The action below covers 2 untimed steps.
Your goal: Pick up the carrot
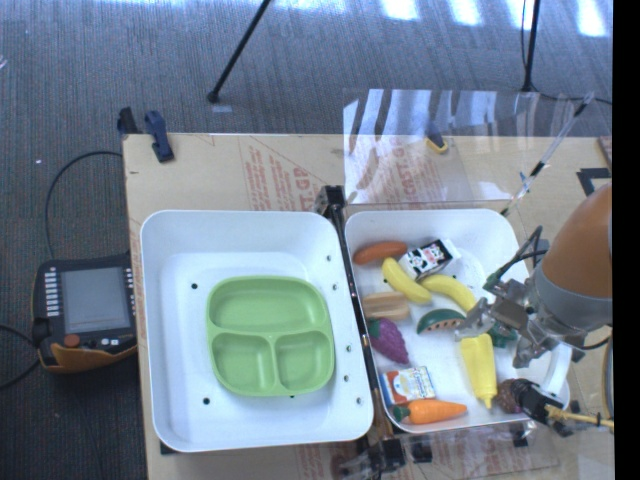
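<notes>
Risk for you: the carrot [436,411] sits tight in the near corner of the right bin [497,226], touching a small carton [409,382] and close to the near wall, so fingers could clip the wall or drag the carton. Yellow bottle [479,366] is just right of it. Carrot is orange, tapered, green top pointing left, lying flat. Gripper [498,315] hovers farther back; can't tell its state.

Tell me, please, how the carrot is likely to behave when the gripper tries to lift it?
The carrot looks like stiff, light toy plastic, so it should not flop. Its tapered, rounded body may slip or roll. It lies near the bin edge beside a small carton, leaving tight clearance.
</notes>
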{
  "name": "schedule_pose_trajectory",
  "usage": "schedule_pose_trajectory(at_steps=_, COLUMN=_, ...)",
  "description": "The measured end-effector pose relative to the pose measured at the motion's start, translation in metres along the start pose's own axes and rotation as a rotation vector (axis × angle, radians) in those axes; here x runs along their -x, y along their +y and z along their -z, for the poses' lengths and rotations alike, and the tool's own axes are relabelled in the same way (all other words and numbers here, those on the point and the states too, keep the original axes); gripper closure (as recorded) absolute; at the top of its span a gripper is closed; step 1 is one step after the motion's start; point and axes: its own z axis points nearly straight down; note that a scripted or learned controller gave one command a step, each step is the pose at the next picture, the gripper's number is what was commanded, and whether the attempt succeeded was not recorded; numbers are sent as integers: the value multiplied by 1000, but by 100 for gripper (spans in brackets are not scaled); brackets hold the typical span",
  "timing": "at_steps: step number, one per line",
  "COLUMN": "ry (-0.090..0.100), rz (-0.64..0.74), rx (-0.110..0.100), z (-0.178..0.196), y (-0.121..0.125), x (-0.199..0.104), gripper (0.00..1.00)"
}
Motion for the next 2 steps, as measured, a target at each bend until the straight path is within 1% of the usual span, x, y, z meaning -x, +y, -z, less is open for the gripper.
schedule_pose_trajectory(at_steps=1, ry=4, rz=117, rx=17, z=-62, y=-4, x=-15, gripper=0)
schedule_pose_trajectory(at_steps=2, ry=-2, rz=-120, rx=-7, z=-77, y=-38, x=-57, gripper=0)
